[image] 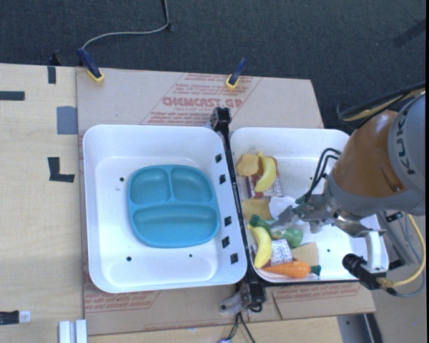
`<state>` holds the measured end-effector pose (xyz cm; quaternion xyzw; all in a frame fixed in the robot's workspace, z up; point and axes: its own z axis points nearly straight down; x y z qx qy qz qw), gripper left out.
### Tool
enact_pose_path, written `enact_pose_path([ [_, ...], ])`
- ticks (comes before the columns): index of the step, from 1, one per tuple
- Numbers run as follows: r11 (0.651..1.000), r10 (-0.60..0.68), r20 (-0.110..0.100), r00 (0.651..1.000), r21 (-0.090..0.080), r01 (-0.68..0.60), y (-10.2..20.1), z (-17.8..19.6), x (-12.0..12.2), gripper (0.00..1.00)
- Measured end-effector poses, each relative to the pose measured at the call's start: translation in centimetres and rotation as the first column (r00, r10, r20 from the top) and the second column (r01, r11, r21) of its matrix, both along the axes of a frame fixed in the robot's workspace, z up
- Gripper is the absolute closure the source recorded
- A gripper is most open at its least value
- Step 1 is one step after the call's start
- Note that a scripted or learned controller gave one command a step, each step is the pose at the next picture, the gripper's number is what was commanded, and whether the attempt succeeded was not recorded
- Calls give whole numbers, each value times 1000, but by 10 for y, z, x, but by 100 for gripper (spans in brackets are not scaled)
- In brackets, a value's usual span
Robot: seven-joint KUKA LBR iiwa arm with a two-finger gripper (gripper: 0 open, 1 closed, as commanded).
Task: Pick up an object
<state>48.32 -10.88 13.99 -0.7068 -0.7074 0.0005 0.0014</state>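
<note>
- The gripper [294, 219] sits low over the pile in the right bin [329, 138]; whether it is pinching anything I cannot tell.
- Two bananas show: one [268, 174] near the top of the pile, one [261, 245] lower down.
- One carrot [289, 269] lies at the near edge.
- The left bin [104, 145] holds one blue plate [174, 206].

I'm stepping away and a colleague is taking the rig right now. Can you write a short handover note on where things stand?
Gripper: low in the right bin, over the pile of toy food; whether it is open or shut cannot be told.
Things: two bananas, a carrot and other pieces lie along the right bin's left side. A blue divided plate sits in the left bin.
Done: the arm has reached into the pile.
Left: nothing is seen gripped or lifted yet.
</note>
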Motion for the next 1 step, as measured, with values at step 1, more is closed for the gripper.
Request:
enact_pose_path([
  [1, 1000, 1, 5, 1000, 0, -1, 16, -53, 44, 0],
])
